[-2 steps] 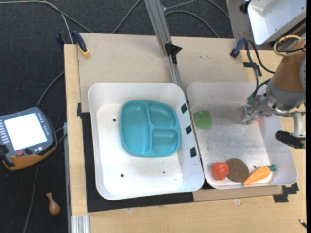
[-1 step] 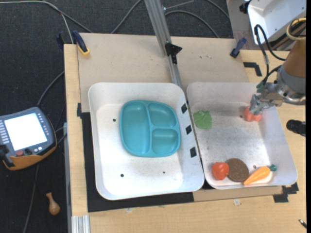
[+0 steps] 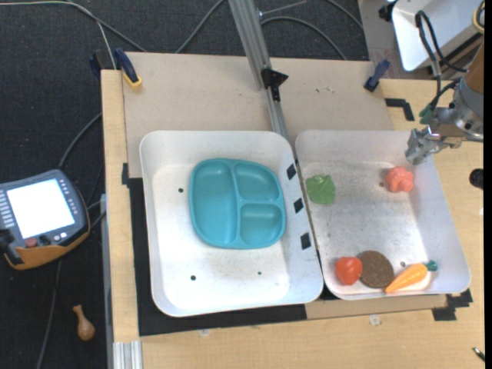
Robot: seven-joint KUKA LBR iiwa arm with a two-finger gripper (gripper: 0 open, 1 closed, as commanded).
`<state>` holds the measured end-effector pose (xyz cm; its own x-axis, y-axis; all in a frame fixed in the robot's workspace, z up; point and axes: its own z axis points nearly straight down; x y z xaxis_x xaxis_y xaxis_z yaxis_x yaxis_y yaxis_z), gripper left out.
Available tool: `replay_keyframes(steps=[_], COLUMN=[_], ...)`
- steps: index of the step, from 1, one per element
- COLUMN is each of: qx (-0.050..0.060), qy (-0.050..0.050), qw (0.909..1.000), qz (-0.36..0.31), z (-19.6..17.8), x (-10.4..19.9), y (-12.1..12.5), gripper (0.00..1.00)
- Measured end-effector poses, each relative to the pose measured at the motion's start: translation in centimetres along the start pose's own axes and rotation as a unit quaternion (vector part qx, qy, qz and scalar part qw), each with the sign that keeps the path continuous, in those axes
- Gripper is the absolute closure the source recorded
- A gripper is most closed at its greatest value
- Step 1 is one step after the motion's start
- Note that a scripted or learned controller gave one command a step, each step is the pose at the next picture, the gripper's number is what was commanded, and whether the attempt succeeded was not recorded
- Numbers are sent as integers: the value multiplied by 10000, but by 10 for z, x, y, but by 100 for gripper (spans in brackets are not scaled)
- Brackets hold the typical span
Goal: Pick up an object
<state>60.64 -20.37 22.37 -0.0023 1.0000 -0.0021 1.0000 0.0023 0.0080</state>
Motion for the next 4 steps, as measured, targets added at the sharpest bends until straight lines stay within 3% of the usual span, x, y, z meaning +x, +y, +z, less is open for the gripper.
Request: replay_keyframes(steps=[1,2,4], qx=[-4,41,50], qy=[-3,14,15], qw=[10000,10000,10000], qz=[1,-8,-8], z=[-65,-67,-34], x=[3,53,160], y=[0,3,22], gripper=[100,100,100])
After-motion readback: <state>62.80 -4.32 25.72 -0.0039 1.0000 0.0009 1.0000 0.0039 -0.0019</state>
